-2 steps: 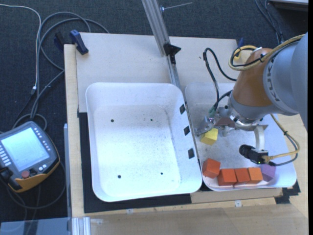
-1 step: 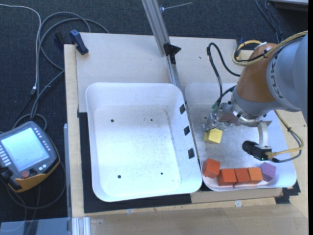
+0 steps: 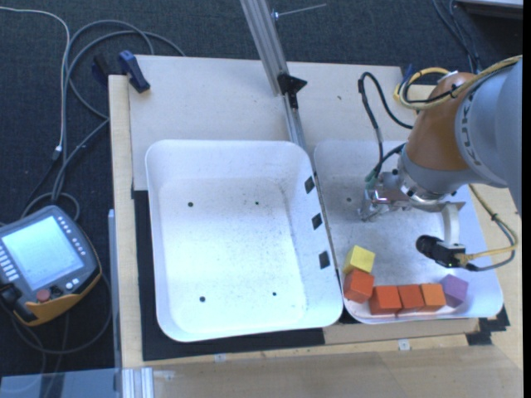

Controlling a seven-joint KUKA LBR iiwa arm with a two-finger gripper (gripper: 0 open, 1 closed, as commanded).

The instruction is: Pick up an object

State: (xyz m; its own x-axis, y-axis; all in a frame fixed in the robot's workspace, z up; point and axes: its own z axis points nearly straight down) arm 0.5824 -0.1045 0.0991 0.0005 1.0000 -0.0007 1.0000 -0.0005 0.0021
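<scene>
Overhead, the claw (image 3: 371, 208) hung low in the right bin (image 3: 332, 172), its state impossible to tell. Toward that bin's near rim sat a yellow block (image 3: 362, 259), orange blocks (image 3: 398, 297) and a purple block (image 3: 455, 288).

1. Floor (image 3: 50, 89): dark carpet w/ fine speckle, all round the bench.
2. Bench top (image 3: 207, 98): pale wood board, black mat (image 3: 149, 305) under its near-left part.
3. Grey cables (image 3: 91, 48) loop over the floor at far left.
4. Handheld control pendant (image 3: 41, 259), lit screen, orange trim, on floor at left.
5. Blue clamp (image 3: 133, 69) at bench's far-left corner.
6. Metal pole (image 3: 265, 31) slants up from far-centre.
</scene>
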